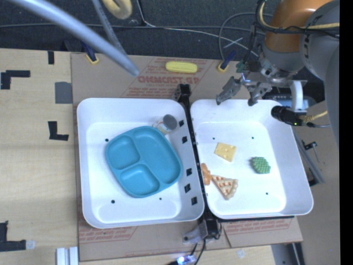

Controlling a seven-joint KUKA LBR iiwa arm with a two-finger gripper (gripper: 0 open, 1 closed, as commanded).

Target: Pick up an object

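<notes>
The right bin (287,203) holds a yellow cheese-like square (225,151), a green bumpy piece (260,165), a waffle-patterned pizza-slice shape (225,185) and a small orange carrot-like piece (206,174). My gripper (240,94) hangs above the right bin's far rim, pointing down and left. Its two grey fingers (225,94) are spread apart with nothing between them. It is well away from every item in the bin.
The left bin (91,203) contains a blue three-compartment plate (143,160) and a small grey cup (169,122) near its far right corner. A yellow banana-like piece (181,67) lies on the cardboard behind the bins. Cables hang behind the arm.
</notes>
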